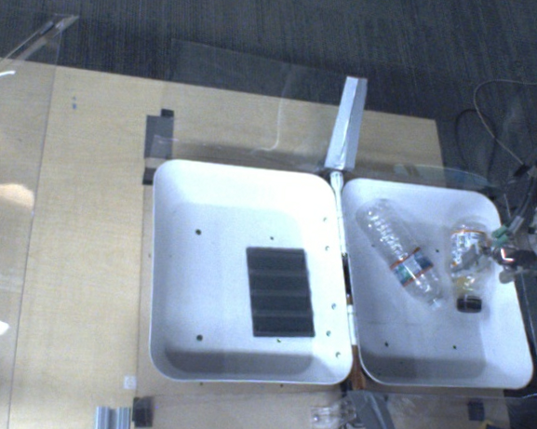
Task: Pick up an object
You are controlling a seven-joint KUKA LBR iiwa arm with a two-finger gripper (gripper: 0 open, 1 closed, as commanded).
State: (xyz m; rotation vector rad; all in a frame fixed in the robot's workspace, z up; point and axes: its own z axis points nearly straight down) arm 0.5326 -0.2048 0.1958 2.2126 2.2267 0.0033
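Shown beside the clear plastic bottle (402, 251) in the right bin (507, 365), the gripper (506, 250), its opening impossible to judge, is poised near a crumpled transparent object (466, 247), whose slick, yielding surface might be missed or dropped.

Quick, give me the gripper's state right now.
Gripper: at the right edge of the right bin, beside a small clear bottle; its state cannot be told.
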